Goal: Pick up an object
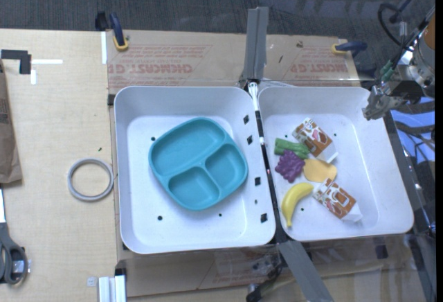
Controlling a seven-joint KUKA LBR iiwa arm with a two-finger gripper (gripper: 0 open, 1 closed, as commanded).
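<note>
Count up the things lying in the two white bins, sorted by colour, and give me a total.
Blue: 1, the divided plate in the left bin
Yellow: 2, the banana and a yellow piece
Purple: 1, the grapes
Green: 1, the green piece
Brown and white: 2, the cartons
Total: 7

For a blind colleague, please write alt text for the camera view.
The tool hovers at the right bin's upper right edge, above toy food including a banana and grapes. The left bin holds a blue tray.
</note>
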